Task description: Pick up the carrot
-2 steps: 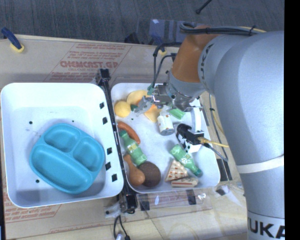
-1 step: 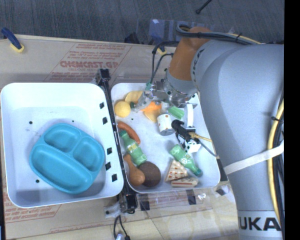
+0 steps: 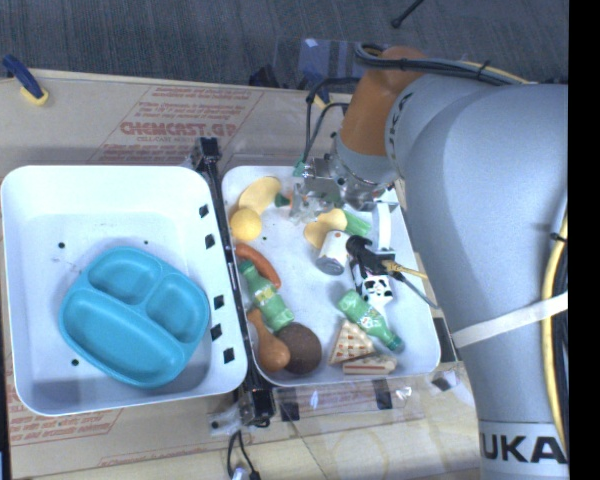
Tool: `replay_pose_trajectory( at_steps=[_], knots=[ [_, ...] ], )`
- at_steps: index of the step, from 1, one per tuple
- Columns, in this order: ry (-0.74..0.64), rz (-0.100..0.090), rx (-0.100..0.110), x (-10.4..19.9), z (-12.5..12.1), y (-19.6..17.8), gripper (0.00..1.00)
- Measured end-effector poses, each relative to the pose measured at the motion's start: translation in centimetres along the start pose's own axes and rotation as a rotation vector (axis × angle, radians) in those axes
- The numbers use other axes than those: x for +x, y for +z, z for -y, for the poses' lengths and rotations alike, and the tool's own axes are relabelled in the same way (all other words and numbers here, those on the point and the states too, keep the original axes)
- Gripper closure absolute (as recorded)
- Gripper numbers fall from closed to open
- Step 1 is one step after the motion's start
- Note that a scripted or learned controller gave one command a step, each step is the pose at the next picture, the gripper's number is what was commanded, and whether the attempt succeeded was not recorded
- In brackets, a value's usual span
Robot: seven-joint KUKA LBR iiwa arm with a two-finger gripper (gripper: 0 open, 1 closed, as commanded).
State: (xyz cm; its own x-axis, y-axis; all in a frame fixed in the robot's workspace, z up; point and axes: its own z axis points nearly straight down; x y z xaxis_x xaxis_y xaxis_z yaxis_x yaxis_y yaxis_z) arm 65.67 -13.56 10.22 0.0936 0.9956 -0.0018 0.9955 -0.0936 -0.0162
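right bin (image 3: 420,298), toy food. carrot (image 3: 257,264): orange, green-topped, lying along the bin's left wall, between a yellow lemon (image 3: 245,225) toward the far edge and a brown coconut (image 3: 300,346) near the front edge. gripper (image 3: 315,193): low over the bin's far edge; whether it grasps anything cannot be told. left bin (image 3: 20,298): blue divided plate (image 3: 132,313).

Brown bench (image 3: 170,118) bearing two white bins side by side: left (image 3: 20,268), right (image 3: 420,308).
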Motion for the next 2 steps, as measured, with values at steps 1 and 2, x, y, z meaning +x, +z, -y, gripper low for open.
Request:
replay_pose_trajectory(
  at_steps=[1,2],
  knots=[
    [0.218,-0.004,-0.012,10.36,4.68,-9.19,1.0],
    [0.211,-0.002,0.0,10.26,4.81,-9.89,1.0]
  ],
)
